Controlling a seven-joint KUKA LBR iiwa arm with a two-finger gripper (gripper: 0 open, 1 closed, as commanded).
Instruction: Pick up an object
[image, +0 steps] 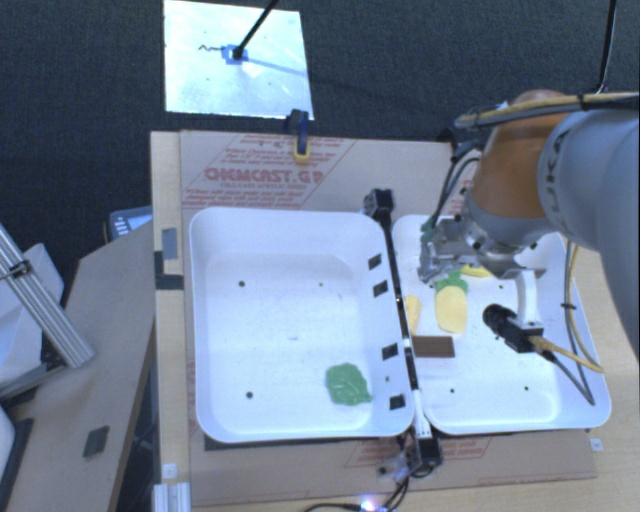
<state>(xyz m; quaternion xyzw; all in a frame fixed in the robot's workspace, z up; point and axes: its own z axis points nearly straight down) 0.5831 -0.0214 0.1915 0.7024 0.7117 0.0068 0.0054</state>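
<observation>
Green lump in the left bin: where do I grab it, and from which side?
Probably straight down from above, fingers across the middle of the green lump. It lies low and alone on the left bin floor, near the front wall, with bare floor on its other sides.

Dark carpet-like floor (80, 90) surrounds the wooden bench (120, 300).

Occlusions and cut-offs, right bin

The arm (560, 170) is cut off by the right edge and covers the far corner of the right bin (500, 410). The gripper (440, 262) hides part of a green-and-yellow object (452, 283); the contact between them cannot be resolved.
</observation>
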